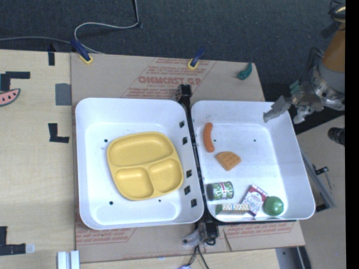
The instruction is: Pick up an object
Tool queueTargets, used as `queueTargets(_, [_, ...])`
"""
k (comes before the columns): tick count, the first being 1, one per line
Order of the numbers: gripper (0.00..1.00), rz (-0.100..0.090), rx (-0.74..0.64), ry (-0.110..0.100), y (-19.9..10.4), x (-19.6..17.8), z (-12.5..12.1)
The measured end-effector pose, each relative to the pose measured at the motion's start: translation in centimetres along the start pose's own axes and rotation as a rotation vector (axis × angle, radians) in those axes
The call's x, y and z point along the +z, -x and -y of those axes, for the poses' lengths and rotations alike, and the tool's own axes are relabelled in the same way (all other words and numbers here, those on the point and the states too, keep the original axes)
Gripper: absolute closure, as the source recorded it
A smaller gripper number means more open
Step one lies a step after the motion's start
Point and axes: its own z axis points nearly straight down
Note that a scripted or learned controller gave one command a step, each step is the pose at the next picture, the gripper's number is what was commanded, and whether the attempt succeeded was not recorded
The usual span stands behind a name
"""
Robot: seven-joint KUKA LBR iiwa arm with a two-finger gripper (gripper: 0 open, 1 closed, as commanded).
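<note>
The right bin (280, 156) holds several objects: an orange sausage (208, 137), a tan waffle piece (228, 160), a small green-labelled can (220, 191) lying on its side, a red and white packet (254, 198), a thin wrapped strip (233, 208) and a green ball (273, 205). My gripper (287, 112) hangs over the bin's far right corner, well away from all of them. Its two grey fingers (274, 114) are spread open and hold nothing.
The left bin (90, 150) holds a yellow divided plate (146, 165). Black clips join the bins along the middle seam (189, 150). On the cardboard behind lie a teal clip (244, 72) and two yellow clamps (196, 60). A cable (106, 26) loops at the back.
</note>
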Motion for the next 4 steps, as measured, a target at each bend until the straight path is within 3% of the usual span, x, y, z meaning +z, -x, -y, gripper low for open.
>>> queueTargets(1, [0.0, -0.002, 0.0, -0.006, 0.4, 14.9, -2.7])
queueTargets(2, [0.0, 0.0, -0.002, 0.004, -4.5, 16.7, -6.8])
queueTargets(3, [1.0, 0.004, -0.004, 0.004, -4.4, 15.6, -6.8])
queueTargets(4, [0.0, 0.004, -0.003, 0.004, -4.4, 15.7, -6.8])
